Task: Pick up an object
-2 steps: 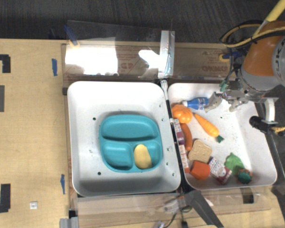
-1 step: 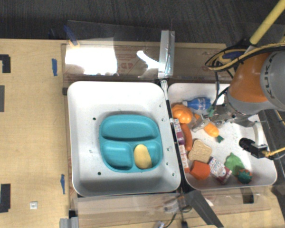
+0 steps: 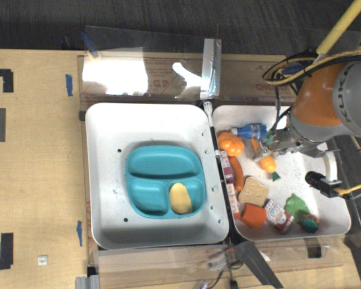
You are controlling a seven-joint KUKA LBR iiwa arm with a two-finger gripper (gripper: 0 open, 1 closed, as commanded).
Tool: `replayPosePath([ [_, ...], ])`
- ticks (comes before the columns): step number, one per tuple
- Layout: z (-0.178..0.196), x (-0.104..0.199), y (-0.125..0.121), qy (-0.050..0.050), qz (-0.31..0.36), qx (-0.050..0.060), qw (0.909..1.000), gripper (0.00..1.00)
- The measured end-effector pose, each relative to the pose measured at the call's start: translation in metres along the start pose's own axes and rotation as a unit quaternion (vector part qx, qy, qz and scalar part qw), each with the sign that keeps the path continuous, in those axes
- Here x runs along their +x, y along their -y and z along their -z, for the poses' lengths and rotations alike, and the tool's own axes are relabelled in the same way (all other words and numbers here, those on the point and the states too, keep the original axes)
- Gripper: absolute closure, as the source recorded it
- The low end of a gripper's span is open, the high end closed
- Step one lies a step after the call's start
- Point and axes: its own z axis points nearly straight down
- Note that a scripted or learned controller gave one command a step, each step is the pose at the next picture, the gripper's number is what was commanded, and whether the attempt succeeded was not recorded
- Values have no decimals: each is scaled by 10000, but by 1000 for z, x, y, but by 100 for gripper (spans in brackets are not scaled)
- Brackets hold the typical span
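- Two white bins sit side by side on your desk (image 3: 30, 161): the left bin (image 3: 102, 125) and the right bin (image 3: 340, 218).
- You can see a teal divided tray (image 3: 162, 170) in the left bin, with a yellow potato-shaped object (image 3: 180, 198) lying in its lower right compartment.
- Your gripper (image 3: 271, 146) hangs over the upper middle of the right bin, below the arm's orange band (image 3: 319, 98).
- You cannot tell from this angle whether its fingers are apart or together, and nothing is visibly between them.
- Just below the gripper lies a small orange carrot-like piece (image 3: 268, 164), with a green tip.
- To the gripper's left you have an orange round fruit (image 3: 230, 143) and a blue-capped item (image 3: 253, 129), close together at the bin's upper left.
- Along the bin's left wall runs a long reddish packet (image 3: 228, 170).
- Lower down, a slice of bread (image 3: 253, 191) touches an orange block (image 3: 253, 215); beside them sit a small red-and-white carton (image 3: 278, 215) and a green leafy toy (image 3: 298, 205).
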Motion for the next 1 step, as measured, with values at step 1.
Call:
replayPosePath([
  [1,87,46,-50,-13,-724,36,9974,100],
])
